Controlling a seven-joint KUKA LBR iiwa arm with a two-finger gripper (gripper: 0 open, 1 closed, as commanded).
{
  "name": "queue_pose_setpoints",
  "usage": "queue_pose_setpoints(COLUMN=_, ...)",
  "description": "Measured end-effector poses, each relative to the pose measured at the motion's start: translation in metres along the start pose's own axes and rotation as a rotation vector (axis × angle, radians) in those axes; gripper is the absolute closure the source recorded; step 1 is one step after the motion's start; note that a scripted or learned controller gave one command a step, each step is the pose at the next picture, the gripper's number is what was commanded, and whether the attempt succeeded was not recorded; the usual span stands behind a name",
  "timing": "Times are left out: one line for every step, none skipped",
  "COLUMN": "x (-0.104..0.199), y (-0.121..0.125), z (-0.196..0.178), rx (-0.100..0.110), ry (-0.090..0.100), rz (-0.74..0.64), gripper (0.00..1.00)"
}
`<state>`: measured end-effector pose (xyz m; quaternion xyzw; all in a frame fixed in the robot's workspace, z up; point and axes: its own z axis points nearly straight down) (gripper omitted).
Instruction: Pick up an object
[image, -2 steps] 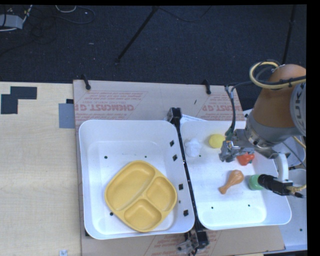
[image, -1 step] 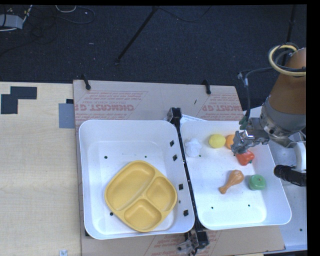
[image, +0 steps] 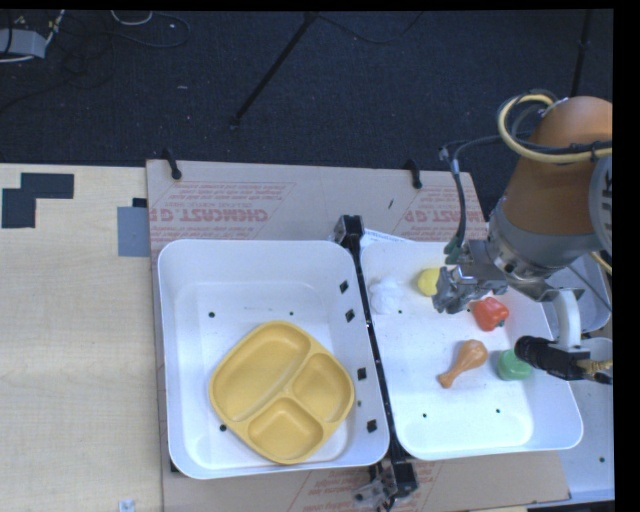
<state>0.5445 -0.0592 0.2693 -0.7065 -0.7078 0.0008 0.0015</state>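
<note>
Camera view
Arm: reaches in from the right over the right bin (image: 560, 435), orange band above the wrist.
Gripper (image: 458, 292): low over the right bin's far half; whether it is parted or closed cannot be told, and nothing can be made out in its grasp.
Nearest object: a yellow piece (image: 429, 281), just beside the gripper toward the bin's left edge, small and rounded.
Other candidates: a red piece (image: 489, 314) just beside the gripper toward the near right; an orange drumstick-shaped toy (image: 462, 361) near the bin's middle, long axis running from near left to far right; a green piece (image: 514, 366) by the right edge.
Judgement: a short shift left would likely centre the gripper on the yellow piece.
Left bin (image: 185, 300): holds a yellow divided plate (image: 281, 391).
</note>
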Motion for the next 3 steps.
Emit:
queue_pose_setpoints(x=0.047, y=-0.004, z=0.001, rx=0.001, ry=0.0, rz=-0.002, gripper=1.0)
queue_pose_setpoints(x=0.101, y=-0.013, z=0.023, rx=0.002, ry=0.0, rz=0.0, gripper=1.0)
queue_pose_setpoints(x=0.147, y=-0.011, z=0.032, rx=0.001, ry=-0.001, rz=0.0, gripper=1.0)
